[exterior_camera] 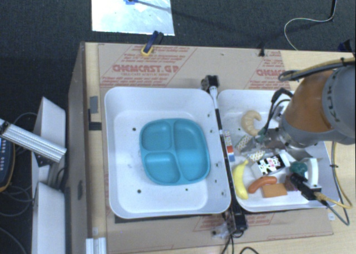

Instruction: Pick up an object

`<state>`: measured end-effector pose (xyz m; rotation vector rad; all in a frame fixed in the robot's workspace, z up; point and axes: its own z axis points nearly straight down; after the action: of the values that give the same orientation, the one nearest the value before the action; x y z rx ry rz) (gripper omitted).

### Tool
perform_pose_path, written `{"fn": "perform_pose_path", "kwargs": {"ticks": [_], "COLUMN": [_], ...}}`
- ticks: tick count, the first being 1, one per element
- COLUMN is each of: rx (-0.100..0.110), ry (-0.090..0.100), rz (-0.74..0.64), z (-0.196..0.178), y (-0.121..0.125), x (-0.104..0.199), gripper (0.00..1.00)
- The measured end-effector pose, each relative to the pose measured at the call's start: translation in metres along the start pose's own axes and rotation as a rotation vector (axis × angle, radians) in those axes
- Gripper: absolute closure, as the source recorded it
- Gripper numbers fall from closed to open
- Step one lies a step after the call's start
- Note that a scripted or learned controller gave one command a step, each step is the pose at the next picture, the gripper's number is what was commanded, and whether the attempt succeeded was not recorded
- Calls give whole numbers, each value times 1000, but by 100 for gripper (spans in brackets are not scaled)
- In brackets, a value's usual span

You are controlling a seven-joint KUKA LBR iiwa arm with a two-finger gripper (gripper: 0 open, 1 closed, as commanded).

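Observation:
My gripper [261, 145] is low in the right bin [233, 100], reaching in from the right among the objects. Just beyond it to the upper left lies a beige croissant-shaped piece [251, 120]. A grey crinkled piece [245, 143] sits right beside the gripper on its left. In front of it lies a black-and-white patterned block [269, 164]. A yellow banana [240, 179], a red sausage [262, 184] and an orange-brown block [274, 191] lie near the bin's front wall. A small teal object [300, 166] sits under the arm.
The left bin [119, 136] holds a blue divided plate [174, 151]. A black divider rail [221, 136] runs between the bins. Bare white floor shows at the back of the right bin.

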<state>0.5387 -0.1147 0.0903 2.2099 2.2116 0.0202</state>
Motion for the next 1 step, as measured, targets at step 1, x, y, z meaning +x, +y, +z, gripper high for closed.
{"fn": "perform_pose_path", "kwargs": {"ticks": [1], "rx": [3], "ry": [1], "rz": [-3], "z": [0], "y": [103], "x": [19], "gripper": [0]}}
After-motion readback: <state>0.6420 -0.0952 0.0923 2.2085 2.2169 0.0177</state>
